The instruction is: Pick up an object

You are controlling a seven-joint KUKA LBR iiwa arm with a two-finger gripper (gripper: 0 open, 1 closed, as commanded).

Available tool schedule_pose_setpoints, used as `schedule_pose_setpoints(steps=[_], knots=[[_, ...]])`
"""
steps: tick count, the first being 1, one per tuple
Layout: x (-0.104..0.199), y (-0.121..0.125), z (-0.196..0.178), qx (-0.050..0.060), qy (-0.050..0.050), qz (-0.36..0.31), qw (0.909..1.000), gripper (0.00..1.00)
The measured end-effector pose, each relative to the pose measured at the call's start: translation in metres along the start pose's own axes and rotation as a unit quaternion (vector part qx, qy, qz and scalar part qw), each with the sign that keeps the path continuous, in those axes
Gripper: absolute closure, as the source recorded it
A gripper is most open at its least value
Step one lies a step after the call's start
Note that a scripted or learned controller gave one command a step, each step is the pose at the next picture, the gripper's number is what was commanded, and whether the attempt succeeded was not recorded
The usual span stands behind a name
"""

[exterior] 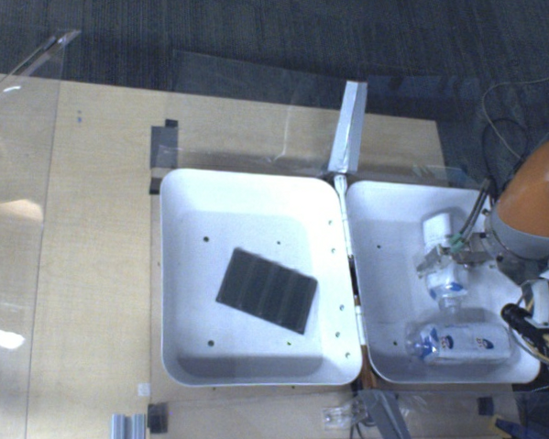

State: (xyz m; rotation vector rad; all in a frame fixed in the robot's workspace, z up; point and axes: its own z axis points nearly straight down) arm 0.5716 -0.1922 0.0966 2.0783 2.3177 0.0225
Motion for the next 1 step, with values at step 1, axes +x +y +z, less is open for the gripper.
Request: schedule_pose_setpoints(steps=[1], knots=[[0.0013, 0.0104, 0.0006, 0.002, 0.000, -0.068, 0.9977, 0.00]])
